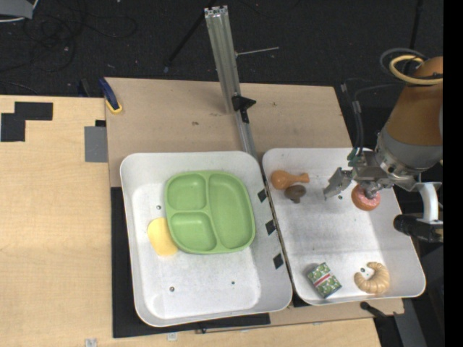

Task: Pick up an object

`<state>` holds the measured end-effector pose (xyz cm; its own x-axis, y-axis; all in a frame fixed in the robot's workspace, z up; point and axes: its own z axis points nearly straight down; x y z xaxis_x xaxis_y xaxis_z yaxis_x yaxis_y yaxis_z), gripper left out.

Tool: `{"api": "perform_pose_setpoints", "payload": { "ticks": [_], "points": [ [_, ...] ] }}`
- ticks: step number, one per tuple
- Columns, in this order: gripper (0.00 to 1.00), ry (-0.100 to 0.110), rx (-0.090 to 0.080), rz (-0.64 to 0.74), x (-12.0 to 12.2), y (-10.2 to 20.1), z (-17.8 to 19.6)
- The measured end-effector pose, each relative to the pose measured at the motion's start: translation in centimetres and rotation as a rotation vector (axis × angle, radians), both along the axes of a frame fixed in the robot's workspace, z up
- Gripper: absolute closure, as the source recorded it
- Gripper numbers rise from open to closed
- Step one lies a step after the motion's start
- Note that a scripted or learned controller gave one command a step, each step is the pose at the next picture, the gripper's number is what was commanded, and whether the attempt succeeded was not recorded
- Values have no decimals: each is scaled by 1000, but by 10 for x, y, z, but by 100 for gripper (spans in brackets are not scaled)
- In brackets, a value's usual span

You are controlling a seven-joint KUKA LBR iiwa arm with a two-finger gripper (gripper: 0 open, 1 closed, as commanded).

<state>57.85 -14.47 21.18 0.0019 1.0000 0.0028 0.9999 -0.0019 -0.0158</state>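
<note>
Grey claw (pixel 352 183) hangs over the right bin (pixel 329 230), fingers spread apart, gripping nothing; pink doughnut (pixel 366 198) just beside it.

One fixed cam, mounted above the desk (pixel 181 114), looking down at a slant, not straight overhead. Far edge of the desk sits toward the top of frame, w/ dark floor and cables beyond it; near edge runs along the bottom. Mid distance: both white bins fit whole in frame, left bin (pixel 195 295) approx. center, right bin (pixel 340 244) toward the right side. A metal post (pixel 224 56) rises from behind the bins and leans up toward the lens, which shows the tilt. The arm (pixel 416 114) comes in from frame right, cut off by the edge. Light wood surface (pixel 51 215) fills frame left.
</note>
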Motion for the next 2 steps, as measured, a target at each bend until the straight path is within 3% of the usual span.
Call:
{"api": "perform_pose_setpoints", "payload": {
  "ticks": [1,2],
  "points": [
    [0,-13,-2,2,3,0,7],
    [0,-8,-2,1,9,-6,-51]
  ]
}}
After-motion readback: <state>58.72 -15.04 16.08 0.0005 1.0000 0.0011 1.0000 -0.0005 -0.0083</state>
